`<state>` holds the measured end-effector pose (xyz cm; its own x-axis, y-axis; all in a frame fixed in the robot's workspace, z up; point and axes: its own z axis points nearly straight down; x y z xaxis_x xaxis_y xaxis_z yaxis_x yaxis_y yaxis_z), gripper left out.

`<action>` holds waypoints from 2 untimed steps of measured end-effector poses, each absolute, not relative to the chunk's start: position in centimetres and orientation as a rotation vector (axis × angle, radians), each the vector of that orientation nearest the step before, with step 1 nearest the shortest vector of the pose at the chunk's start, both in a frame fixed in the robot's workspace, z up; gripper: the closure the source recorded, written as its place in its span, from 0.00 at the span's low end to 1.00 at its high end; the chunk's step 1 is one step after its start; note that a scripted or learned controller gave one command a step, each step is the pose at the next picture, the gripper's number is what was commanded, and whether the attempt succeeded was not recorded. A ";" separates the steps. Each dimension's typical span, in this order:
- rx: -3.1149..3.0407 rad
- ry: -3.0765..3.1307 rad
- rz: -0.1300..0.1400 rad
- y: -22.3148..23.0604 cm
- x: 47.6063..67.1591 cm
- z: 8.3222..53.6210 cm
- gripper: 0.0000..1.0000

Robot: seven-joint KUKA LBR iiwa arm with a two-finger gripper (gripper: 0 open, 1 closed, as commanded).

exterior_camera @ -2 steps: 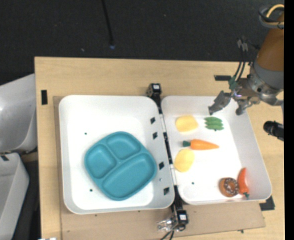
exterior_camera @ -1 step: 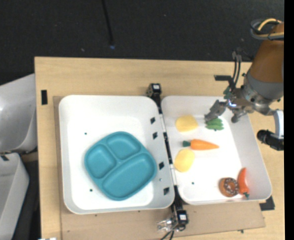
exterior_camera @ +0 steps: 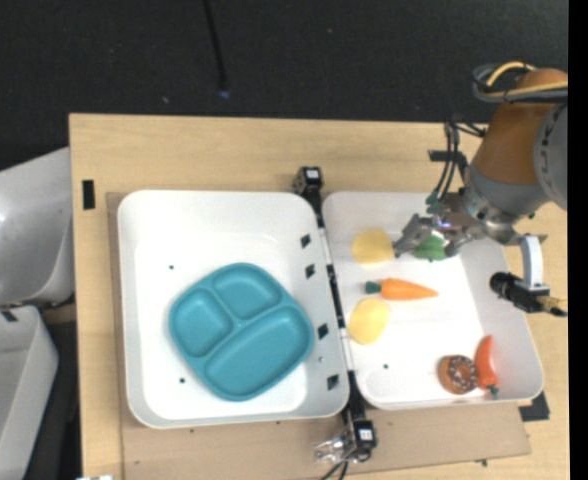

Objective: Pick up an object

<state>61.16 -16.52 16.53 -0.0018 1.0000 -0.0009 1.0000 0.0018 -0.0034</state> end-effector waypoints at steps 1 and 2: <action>-2.222 -2.220 0.004 -17.5 60.8 11.7 0.00; -2.228 -2.223 -0.001 -17.7 61.0 13.2 1.00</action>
<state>60.96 -17.65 13.16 0.0023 1.0000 -0.0034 1.0000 -0.0023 0.0047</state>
